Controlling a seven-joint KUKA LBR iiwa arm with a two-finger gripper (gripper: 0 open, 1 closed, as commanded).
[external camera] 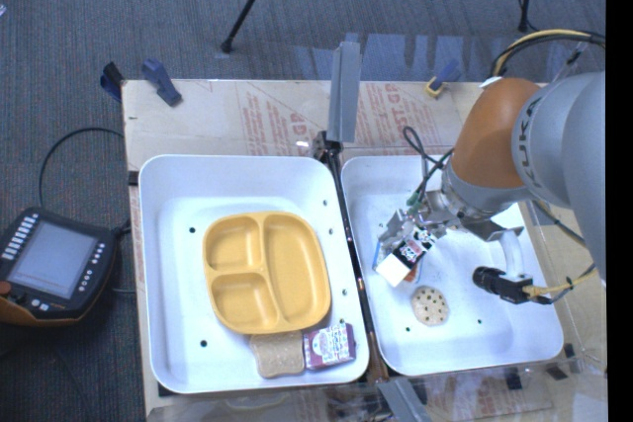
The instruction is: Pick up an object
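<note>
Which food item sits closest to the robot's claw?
The small carton in the right bin, right at the gripper. The cookie lies farther, and the toast and pink packet are in the left bin.

Arm (554, 143): cut off by the right edge. Gripper (410, 234): finger state unreadable against a small carton (401, 262). Pink packet (329, 345): label too small to read. Tan slab (276, 354): far end hidden under yellow tray (265, 270).

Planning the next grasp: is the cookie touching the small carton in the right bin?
Apart. The camera view shows a strip of white bin floor between the cookie and the carton.
</note>
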